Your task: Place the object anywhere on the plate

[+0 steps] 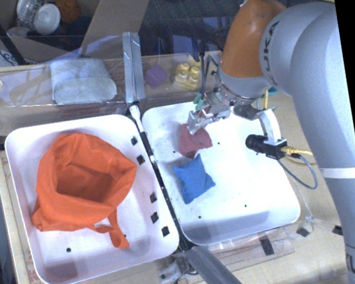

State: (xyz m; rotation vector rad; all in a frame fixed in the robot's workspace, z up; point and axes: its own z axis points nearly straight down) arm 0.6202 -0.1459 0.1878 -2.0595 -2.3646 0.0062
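I count two soft objects in the right bin (275,212): one maroon pouch (195,142) and one blue pouch (193,179) just below it. My gripper (195,121) sits at the maroon pouch's top edge; I can't tell its opening. The left bin (15,147) holds one orange cloth bag (80,180).

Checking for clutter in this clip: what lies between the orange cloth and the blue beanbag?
In the camera view, between the orange cloth and the blue beanbag run only the two bins' adjoining white walls, marked with small black squares.
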